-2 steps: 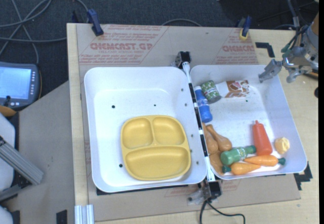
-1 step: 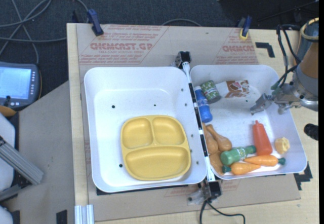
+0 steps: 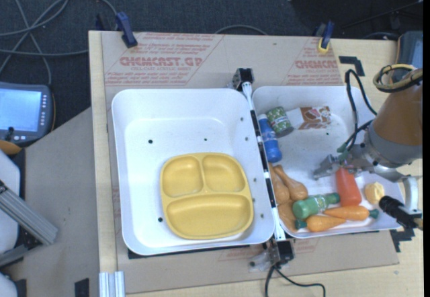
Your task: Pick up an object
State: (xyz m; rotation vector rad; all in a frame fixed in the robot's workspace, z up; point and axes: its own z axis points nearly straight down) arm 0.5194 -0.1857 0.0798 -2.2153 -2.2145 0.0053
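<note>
My gripper is low inside the right bin, near its middle, at the end of the grey arm with the orange band. It hangs just above and left of a red pepper-like piece. In the bin's front lie an orange carrot, a green bottle, a tan gourd-shaped toy and a small yellow piece. A blue bottle, a green can and a brown-and-white packet lie toward the back. I see nothing held.
The left bin holds a yellow divided plate. A black divider rail runs between the bins. Cables trail along the arm at the right bin's far edge.
</note>
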